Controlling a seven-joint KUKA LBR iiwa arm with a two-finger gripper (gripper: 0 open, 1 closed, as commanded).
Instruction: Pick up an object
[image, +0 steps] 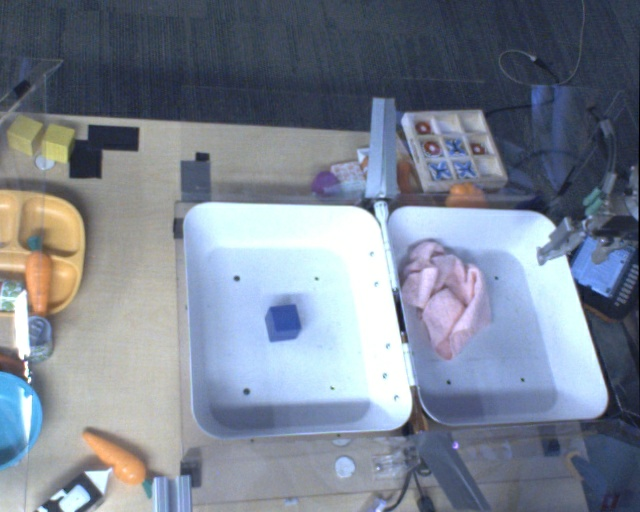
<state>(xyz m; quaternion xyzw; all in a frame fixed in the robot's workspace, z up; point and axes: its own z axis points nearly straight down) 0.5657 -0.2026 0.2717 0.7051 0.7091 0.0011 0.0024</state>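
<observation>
The tic-tac-toe board (455, 148) bears red O and blue X marks; no text is legible.

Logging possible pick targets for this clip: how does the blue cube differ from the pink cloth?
The blue cube is small, rigid and square-edged; the pink cloth is larger, soft and crumpled into folds. The blue cube sits in the left bin, near its middle; the pink cloth lies in the right bin, toward the divider side. Both rest apart from the gripper.

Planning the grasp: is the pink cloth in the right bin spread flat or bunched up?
Bunched up. The pink cloth lies in rumpled folds near the right bin's left wall.
</observation>
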